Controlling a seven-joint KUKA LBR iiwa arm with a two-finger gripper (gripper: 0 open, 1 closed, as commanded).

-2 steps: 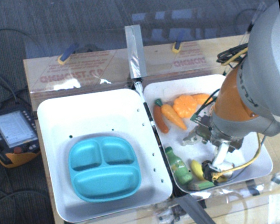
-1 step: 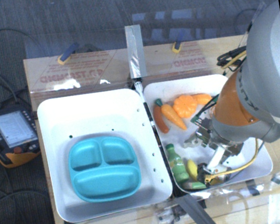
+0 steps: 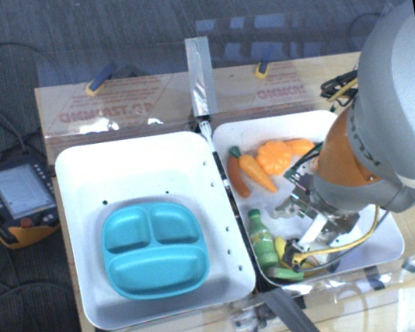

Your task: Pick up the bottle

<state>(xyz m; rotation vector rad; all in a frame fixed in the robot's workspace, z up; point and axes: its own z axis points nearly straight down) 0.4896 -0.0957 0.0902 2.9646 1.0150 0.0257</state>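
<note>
Green plastic bottle [image 3: 262,240] lay lengthwise at left edge of right bin [image 3: 387,249], by smooth orange carrot [image 3: 255,171]. Gripper [image 3: 308,237] hung just right of it; can't tell its grip. Cardboard [image 3: 115,110] lettering unreadable

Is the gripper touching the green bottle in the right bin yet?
Cannot tell. In the camera view the gripper sits just right of the bottle, but wrist and clutter hide any contact.

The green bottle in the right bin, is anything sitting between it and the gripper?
Nothing visible blocks it. The green bottle lies along the right bin's left wall, and the gripper hangs just to its right over bare bin floor. The carrot lies farther back, and a banana rests against the bottle's lower end.
</note>
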